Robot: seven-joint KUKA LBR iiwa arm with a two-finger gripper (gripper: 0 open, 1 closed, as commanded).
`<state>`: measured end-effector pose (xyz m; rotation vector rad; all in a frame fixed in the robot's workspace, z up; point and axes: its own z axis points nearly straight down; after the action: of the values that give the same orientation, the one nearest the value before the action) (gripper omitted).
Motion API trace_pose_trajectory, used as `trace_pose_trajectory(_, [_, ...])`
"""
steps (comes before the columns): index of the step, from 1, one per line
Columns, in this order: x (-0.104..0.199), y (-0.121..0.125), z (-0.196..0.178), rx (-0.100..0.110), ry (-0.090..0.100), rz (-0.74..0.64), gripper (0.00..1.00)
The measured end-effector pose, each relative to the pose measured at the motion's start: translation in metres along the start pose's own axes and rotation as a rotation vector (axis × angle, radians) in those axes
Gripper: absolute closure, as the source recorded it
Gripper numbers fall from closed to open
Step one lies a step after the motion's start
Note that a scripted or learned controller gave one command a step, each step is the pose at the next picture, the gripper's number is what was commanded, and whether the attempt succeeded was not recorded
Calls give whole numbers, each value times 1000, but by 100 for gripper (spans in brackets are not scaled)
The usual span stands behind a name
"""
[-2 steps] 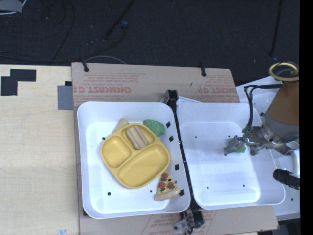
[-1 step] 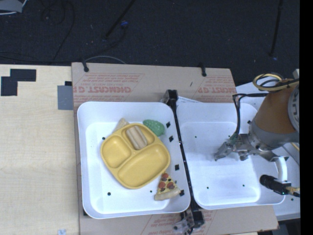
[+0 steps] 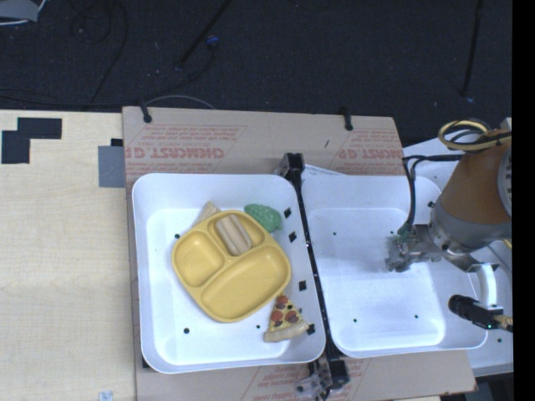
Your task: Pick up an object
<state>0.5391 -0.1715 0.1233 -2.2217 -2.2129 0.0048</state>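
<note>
In the left shallow white bin [image 3: 159, 224] we see a yellow plastic divided plate [image 3: 231, 267] bearing a tan hot dog toy [image 3: 235, 235], a green leafy toy [image 3: 264, 216] touching its upper rim, and a pizza slice toy [image 3: 285, 320] just below it. Over the right white bin [image 3: 368, 324] hangs the grey two-finger gripper [image 3: 401, 254]; we cannot tell its fingers' spread.

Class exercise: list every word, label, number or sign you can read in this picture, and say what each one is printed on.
"CHEMCAST" in red, upside down and mirrored, twice along the cardboard sheet behind the bins; my best reading, as the letters are blurred.
Red print on the cardboard's front edge: too small and cut off to read.
The yellow divided plate, pizza slice toy and bins carry no text.
</note>
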Motion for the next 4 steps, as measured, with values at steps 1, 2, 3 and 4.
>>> trace_pose_trajectory(1, [9, -4, -54, -8, -2, -6, 100])
trace_pose_trajectory(2, [8, -4, -107, -10, -3, -6, 100])
trace_pose_trajectory(3, [60, -19, -111, -3, 1, -9, 100])
trace_pose_trajectory(4, [115, -22, -99, -2, 1, -9, 100])
